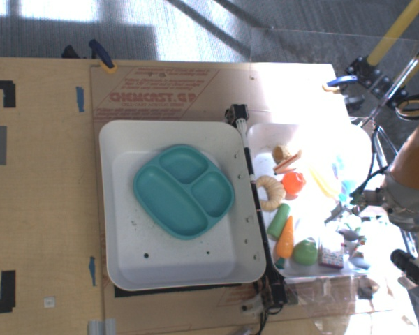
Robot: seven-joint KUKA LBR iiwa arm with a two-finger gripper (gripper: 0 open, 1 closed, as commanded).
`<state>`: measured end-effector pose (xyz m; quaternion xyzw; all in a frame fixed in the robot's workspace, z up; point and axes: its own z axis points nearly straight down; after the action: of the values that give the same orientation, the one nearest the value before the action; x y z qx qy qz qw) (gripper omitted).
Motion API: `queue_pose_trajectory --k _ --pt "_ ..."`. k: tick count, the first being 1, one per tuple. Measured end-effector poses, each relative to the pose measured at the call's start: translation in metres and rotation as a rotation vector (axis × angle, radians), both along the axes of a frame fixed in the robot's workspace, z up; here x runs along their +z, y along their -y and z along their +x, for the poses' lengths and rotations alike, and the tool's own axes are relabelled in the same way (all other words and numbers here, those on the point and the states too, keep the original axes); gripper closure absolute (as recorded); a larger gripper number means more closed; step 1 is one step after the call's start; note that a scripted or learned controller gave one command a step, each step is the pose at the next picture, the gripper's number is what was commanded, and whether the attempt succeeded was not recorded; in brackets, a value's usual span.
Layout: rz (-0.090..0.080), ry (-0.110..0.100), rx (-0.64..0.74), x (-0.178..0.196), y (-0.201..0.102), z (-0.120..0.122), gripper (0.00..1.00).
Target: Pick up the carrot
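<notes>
Roughly, by item
Carrot (285, 239): lies in the right bin (262, 160), near its left wall and toward the front edge, long axis close to upright in the camera view, narrow end pointing toward the top of the frame
Carrot's neighbours: a green cucumber-like piece (278, 218) touches it at upper left; a round green fruit (305, 252) sits just beside it on the right; a pale ring-shaped pastry (270, 191) and an orange-red tomato (293, 182) lie farther up the bin
Pincer (349, 213): hangs over the right part of the right bin, below the grey wrist with its orange band (410, 160), washed out by strong glare
Pincer state: I cannot tell how wide it stands; the bright patch hides the tips, and nothing shows held there
Carrot relative to pincer: to the pincer's left in the view and a little nearer the front edge, apart from it, with the green fruit between them
Left bin (119, 187): carries a teal divided plate (184, 190), well apart from the carrot
Small box (331, 257): near the front of the right bin, right of the green fruit
</notes>
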<state>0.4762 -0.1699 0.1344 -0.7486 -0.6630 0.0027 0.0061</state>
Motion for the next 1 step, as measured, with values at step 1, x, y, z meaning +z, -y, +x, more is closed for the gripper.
queue_pose_trajectory --k 1 --pt "-0.006 0.016 -0.221 0.0718 -0.0875 0.0371 0.00"
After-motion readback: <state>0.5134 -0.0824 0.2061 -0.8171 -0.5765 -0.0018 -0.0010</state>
